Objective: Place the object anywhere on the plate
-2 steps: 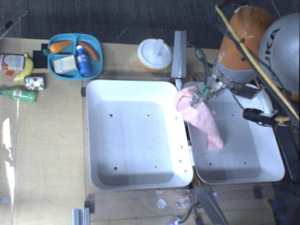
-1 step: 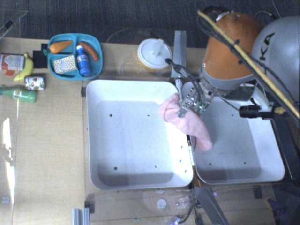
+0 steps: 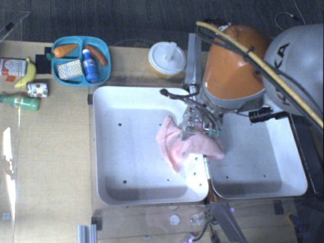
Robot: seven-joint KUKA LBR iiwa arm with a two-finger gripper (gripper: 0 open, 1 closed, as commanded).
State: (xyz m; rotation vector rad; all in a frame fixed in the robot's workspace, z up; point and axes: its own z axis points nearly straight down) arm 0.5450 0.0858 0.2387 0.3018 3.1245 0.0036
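Grey and orange, the arm (image 3: 238, 70) is reaching in from the right and hanging over the seam between the two white bins. The left bin (image 3: 121, 151) and the right bin (image 3: 268, 171) are sitting side by side on the pale wooden counter (image 3: 45, 176).

A pink cloth (image 3: 185, 143) is draping across the shared rims, most of it lying in the left bin and one corner trailing toward the right bin. The hand (image 3: 198, 125) is sitting directly over the cloth's upper edge. Its state cannot be told: the wrist and cabling are covering it.

Judgement: the step in hand is securing the cloth. A pinch at a raised fold, followed by a straight lift, would serve best, since the fabric is likely to sag and drag over the rims.

A blue divided plate (image 3: 81, 59) is standing well apart at the upper left, already carrying toy food; the judged route is a long carry across the left bin. A white lidded cup (image 3: 167, 58) is standing just beyond the left bin's far rim, near that route. Small items, among them a banana (image 3: 28, 74) and a green bottle (image 3: 20, 102), are lying at the counter's left edge, clear of the route.
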